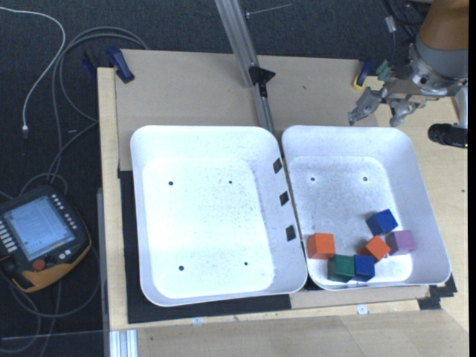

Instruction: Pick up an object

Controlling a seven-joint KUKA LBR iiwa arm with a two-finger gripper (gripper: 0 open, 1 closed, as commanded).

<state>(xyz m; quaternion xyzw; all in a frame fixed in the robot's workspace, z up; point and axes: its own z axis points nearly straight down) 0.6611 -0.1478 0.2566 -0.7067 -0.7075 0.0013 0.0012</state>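
Note:
Several small blocks lie clustered in the near right corner of the right bin (297,141): an orange block (321,245), a green block (343,266), two blue blocks (382,221) (364,265), a smaller orange block (377,248) and a purple block (402,240). My gripper (379,111) hangs above the far edge of the right bin, well away from the blocks. Its two fingers are spread apart with nothing between them.
The left bin (149,143) sits beside the right one. A slanted metal rail (236,32) runs down to the gap between the bins. A teach pendant (37,233) and cables lie off the bench at the left.

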